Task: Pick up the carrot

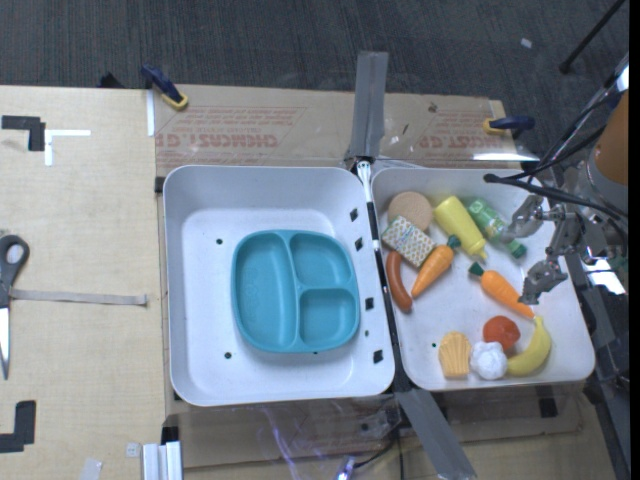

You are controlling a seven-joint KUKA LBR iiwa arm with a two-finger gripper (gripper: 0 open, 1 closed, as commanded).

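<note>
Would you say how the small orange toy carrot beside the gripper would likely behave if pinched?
The small orange toy carrot looks like smooth moulded plastic, so probably stiff and light. Its tapered, rounded body may slip from the gripper or roll. It lies close to the red tomato, which could be nudged.

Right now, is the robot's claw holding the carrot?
Gripper: open, holding nothing, hovering over the right bin beside a carrot.

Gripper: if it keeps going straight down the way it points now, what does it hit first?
Most likely the small carrot: the gripper hangs at the right bin, tip aimed down-left at the carrot's right end. Depth is unclear, so it could pass just beside it and meet the bin floor instead.
</note>
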